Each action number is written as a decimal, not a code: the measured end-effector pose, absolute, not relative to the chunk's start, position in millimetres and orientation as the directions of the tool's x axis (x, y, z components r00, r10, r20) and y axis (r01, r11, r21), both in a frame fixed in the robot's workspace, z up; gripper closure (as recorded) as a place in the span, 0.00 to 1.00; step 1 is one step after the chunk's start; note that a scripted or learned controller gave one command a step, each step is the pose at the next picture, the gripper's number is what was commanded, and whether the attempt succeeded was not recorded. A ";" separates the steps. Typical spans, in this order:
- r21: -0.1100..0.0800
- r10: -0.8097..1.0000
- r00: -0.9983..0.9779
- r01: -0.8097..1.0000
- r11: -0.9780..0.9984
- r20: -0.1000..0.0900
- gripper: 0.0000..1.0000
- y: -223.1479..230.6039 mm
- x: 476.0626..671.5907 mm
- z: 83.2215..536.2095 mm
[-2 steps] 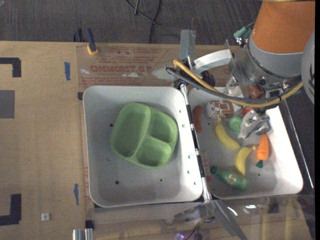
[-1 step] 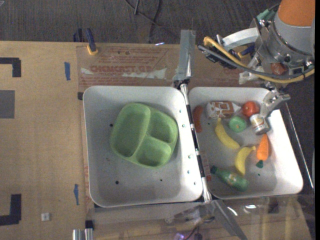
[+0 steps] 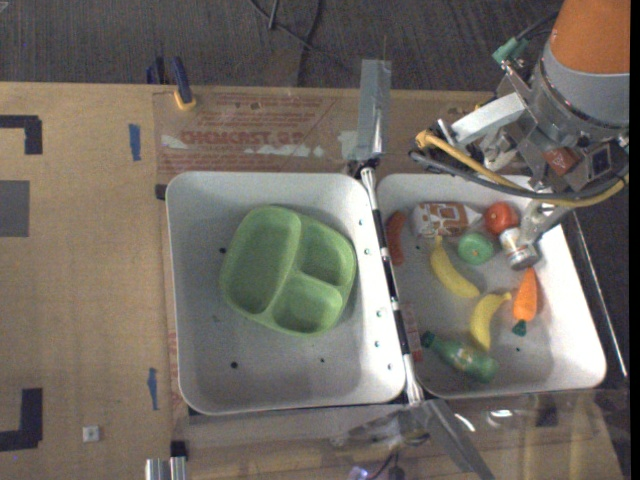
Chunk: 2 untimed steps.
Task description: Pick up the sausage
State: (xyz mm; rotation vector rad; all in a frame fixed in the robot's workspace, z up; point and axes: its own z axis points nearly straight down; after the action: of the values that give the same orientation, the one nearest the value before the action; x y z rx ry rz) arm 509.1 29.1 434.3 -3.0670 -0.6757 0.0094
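While the sausage (image 3: 396,238) hugs the bin wall (image 3: 385,288), jaw state unclear on the gripper (image 3: 522,248).

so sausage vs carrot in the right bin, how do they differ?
The sausage is reddish-brown; the carrot is orange with a green stem end. The sausage lies against the bin's left wall; the carrot lies toward the right side, just below the gripper. Both are elongated and lie roughly upright in the view.

I see glossy white plastic bins (image 3: 200,368), a matt green plastic tray (image 3: 290,268), and a smooth red sausage (image 3: 396,238).
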 end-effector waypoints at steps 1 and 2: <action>0.000 0.224 0.975 0.224 -0.975 -0.003 0.00 20.5 479.4 400.2; 0.000 0.200 0.980 0.200 -0.980 -0.004 0.00 -30.2 480.7 400.3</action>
State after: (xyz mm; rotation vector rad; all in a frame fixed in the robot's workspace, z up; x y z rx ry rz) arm 480.7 -30.2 400.3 -3.1257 -0.3161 0.0064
